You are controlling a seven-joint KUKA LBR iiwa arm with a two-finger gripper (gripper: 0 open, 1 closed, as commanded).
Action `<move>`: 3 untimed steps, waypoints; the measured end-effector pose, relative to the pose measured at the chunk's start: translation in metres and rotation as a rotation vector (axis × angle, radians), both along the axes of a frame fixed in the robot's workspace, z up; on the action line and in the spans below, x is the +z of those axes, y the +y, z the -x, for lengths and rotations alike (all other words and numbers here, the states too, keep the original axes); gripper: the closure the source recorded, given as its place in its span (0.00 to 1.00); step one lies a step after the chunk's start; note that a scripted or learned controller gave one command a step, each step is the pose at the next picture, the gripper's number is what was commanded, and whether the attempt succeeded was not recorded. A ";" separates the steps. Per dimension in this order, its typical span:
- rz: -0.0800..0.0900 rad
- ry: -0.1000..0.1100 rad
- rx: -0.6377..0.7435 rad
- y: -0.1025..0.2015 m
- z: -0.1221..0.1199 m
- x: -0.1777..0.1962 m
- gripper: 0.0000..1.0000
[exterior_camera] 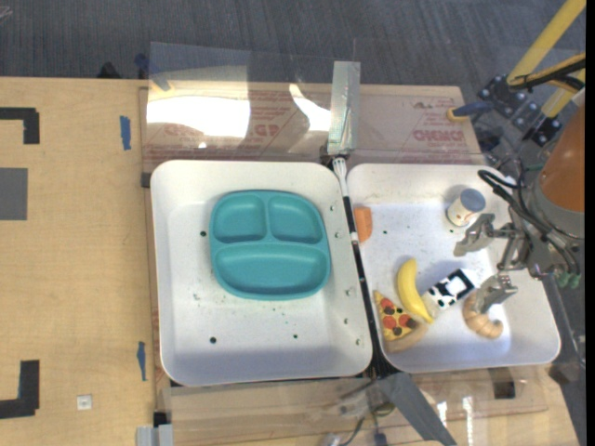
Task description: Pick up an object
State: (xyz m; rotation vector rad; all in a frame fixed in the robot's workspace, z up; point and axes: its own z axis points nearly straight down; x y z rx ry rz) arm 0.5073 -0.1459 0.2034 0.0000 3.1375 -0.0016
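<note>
The right bin holds several toys. A yellow banana lies beside a pizza slice. Next to them sit a black-and-white block and a tan croissant. A small cup with a blue lid stands toward the back, and an orange piece rests against the bin's left wall. My gripper hangs over the right side of this bin, open, with nothing between its fingers. One fingertip points toward the cup, while the other is just above the croissant and right of the block.
The left bin carries a teal divided plate. A clear plastic sheet and a grey upright strip stand behind the bins. Cables and yellow bars crowd the upper right.
</note>
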 end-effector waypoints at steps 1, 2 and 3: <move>-0.002 -0.007 -0.293 0.031 -0.031 -0.114 0.00; -0.001 -0.019 -0.291 0.032 -0.035 -0.101 1.00; -0.004 -0.003 -0.633 0.073 -0.006 -0.017 1.00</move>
